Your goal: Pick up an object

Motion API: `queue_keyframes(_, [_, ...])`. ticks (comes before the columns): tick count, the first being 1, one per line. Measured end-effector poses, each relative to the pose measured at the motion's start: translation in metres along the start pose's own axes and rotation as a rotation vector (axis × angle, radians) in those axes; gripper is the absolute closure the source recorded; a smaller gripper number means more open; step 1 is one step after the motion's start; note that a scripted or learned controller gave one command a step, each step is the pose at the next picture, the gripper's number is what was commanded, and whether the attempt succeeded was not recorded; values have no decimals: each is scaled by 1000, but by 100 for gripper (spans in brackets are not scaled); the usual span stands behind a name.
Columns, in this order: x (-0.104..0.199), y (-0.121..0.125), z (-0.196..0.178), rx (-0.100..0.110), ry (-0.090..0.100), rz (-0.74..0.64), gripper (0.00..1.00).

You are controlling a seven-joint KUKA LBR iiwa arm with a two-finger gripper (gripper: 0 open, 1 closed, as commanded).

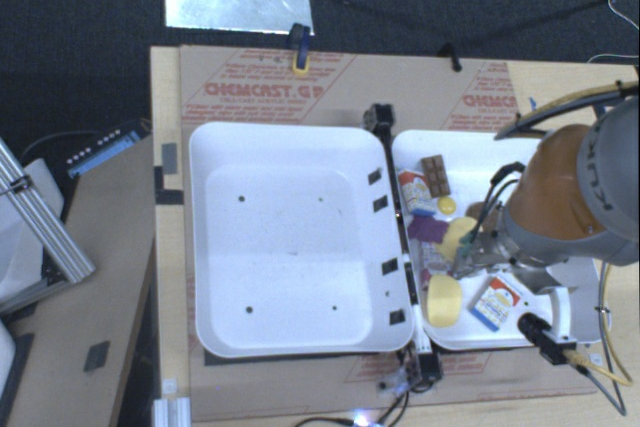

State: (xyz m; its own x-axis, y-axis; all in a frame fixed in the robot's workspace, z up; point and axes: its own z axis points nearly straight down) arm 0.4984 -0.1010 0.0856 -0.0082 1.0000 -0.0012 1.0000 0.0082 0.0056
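While the left bin [290,235] lies bare at frame centre, the right bin [470,143] holds a brown block [434,175], purple piece [428,228], yellow sponge [444,301] and blue-white carton [494,303]. Gripper [466,255] hangs over them; its grip cannot be told.

Light wooden bench [170,245], slanted in view. Lying on it: a brown cardboard sheet printed with red lettering [270,87]; on that sheet, two shallow white plastic bins side by side, left bin [290,240] and right bin [462,147], touching along their inner rims. A yellow-and-blue clamp [299,50] grips the sheet's far edge.
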Motion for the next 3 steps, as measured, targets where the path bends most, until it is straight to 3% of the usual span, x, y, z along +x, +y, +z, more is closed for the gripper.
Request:
queue_keyframes(1, [25, 25, -105, -8, 1, -1, 100])
queue_keyframes(2, [57, -11, -177, 0, 2, 1, 100])
queue_keyframes(3, [81, -9, -279, -5, 1, 0, 100])
